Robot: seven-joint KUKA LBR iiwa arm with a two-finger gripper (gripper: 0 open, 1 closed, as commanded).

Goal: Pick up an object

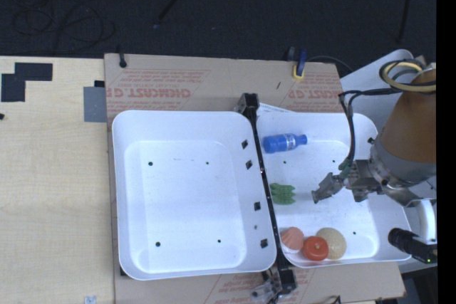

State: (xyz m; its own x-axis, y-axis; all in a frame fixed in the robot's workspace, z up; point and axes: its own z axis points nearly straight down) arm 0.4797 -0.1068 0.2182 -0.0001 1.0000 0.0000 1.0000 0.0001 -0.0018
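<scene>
Looking down at the bench [50,174], I see two white bins side by side on a sheet of brown cardboard [214,85]. The left bin [125,153] has only small dark dots on its floor. The right bin [367,128] holds all the things.

Near the far edge of the right bin lies a small blue bottle [284,143] on its side. Its cap end is pale and points to the right. By the bin's left wall, about halfway down, sits a little green thing [282,194]; it looks bumpy, but I cannot tell what it is. Along the near edge, three round things sit in a row, touching each other: a pinkish one [291,238] at the near left corner, a red one [315,248] in the middle, and a tan one [333,241] on the right.

The arm [410,135] comes in from the right, over the bin's right edge. Its gripper [326,191] hangs over the middle of the right bin, just right of the green thing and apart from it. The tips look dark and blurry to me, so I cannot tell how they are set. I see nothing between them.
</scene>
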